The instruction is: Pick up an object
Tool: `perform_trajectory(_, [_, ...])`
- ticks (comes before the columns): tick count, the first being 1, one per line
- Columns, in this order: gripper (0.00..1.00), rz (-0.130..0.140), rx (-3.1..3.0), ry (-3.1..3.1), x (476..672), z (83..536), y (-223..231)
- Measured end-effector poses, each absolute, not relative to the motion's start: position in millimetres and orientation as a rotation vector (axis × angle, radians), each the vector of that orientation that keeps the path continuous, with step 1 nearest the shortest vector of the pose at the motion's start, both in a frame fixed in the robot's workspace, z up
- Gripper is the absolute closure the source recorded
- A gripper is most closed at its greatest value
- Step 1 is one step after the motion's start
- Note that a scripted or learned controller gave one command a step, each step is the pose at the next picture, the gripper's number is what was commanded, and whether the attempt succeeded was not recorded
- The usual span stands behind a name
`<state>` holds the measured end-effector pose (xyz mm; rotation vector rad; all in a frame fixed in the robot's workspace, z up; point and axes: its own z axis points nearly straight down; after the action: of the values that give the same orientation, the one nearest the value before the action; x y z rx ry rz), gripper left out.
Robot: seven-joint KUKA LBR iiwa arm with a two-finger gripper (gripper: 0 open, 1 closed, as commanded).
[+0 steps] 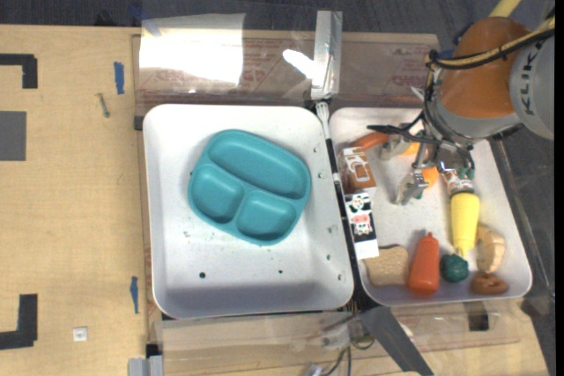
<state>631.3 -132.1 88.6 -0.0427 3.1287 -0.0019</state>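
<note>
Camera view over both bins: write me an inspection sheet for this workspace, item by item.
Surface: two shallow white bins side by side, left bin and right bin, on a tan bench.
Job's things: in the right bin, a yellow bottle, an orange-red bottle, a small green piece, a tan slice and printed cartons along its left wall.
Clutter: a teal divided tray lies in the left bin.
Grippers: pincer hangs over the right bin, nothing seen between its fingers.
Cables: dark cable across the orange band.
Surroundings: clear plastic sheet behind the bins.
</note>
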Motion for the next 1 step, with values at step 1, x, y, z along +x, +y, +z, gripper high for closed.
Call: perform_trajectory(1, [1.0,-0.006,-0.045,3.113,635.5,103.5,-131.3])
